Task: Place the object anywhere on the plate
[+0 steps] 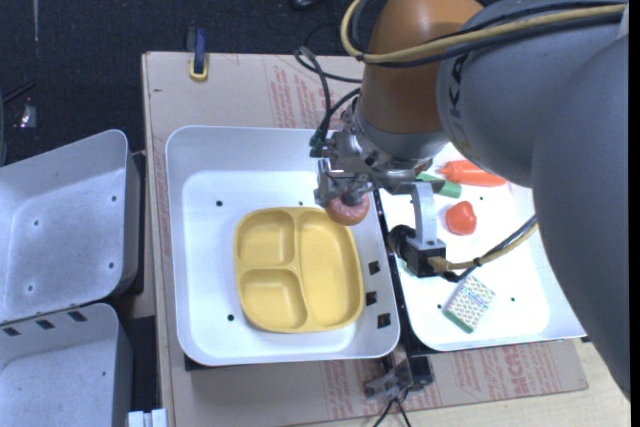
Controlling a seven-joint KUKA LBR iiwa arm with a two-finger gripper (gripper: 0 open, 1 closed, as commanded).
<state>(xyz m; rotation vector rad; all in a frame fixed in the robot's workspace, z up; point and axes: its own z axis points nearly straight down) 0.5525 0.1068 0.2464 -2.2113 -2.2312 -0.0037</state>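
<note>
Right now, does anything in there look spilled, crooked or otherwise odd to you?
Nothing looks spilled or broken. The yellow plate lies flat but turned at a slant in the left bin. The gripper hangs at the plate's top right edge with a pinkish round object at its tip, not yet set down.

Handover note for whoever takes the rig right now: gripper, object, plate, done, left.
Gripper: shut on a small brownish donut, hanging just under the fingers.
Donut: over the left bin, above the far right edge of the yellow plate. Whether it touches the plate I cannot tell.
Plate: three compartments, lying flat in the left bin.
Right bin: carrot, red piece, green and white box.
Done: pick and carry across.
Left: lower if needed, release onto the plate, pull the arm back.
</note>
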